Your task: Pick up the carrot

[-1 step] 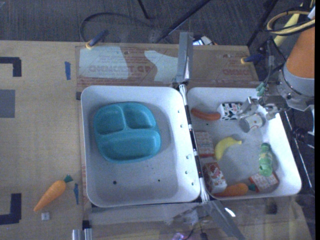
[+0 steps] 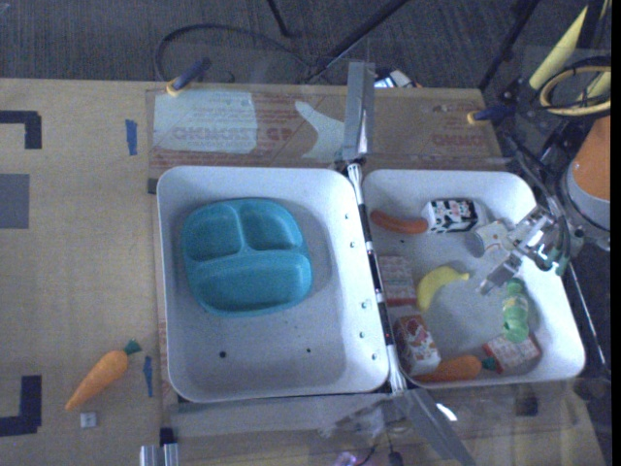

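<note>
I see the tool [image 2: 502,256] open and empty above the right bin [image 2: 572,343], near the yellow piece [image 2: 439,282]. A carrot [image 2: 454,368] lies at that bin's front edge. I judge this the approach: next I must move forward and descend.

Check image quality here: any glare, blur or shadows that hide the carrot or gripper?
Camera view: soft overall, small labels unreadable; the white bins look slightly washed out; the gripper casts a grey shadow on the right bin floor; the carrot there is evenly lit, legible.
</note>
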`<move>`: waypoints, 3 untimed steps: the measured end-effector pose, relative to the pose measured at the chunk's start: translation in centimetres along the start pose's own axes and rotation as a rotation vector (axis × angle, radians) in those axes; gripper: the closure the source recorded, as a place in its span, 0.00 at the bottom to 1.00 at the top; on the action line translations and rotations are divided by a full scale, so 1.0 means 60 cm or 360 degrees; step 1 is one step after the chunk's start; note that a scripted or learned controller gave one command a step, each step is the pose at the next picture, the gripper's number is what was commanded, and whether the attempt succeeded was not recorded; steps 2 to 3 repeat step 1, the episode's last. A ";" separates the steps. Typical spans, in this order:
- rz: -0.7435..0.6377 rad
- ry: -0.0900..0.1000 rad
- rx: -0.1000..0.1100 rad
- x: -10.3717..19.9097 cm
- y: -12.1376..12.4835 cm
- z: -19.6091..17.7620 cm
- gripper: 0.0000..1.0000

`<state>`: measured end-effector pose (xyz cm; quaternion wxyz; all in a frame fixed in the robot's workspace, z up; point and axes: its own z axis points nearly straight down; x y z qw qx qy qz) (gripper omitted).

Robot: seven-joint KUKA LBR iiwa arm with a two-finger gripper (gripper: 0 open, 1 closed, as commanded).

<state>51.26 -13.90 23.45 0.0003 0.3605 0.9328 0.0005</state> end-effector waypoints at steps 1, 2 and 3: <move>0.0071 -0.0007 -0.0003 -0.009 0.029 -0.050 0.00; 0.0071 -0.0007 -0.0003 -0.009 0.029 -0.050 0.00; 0.0071 -0.0007 -0.0003 -0.009 0.029 -0.050 0.00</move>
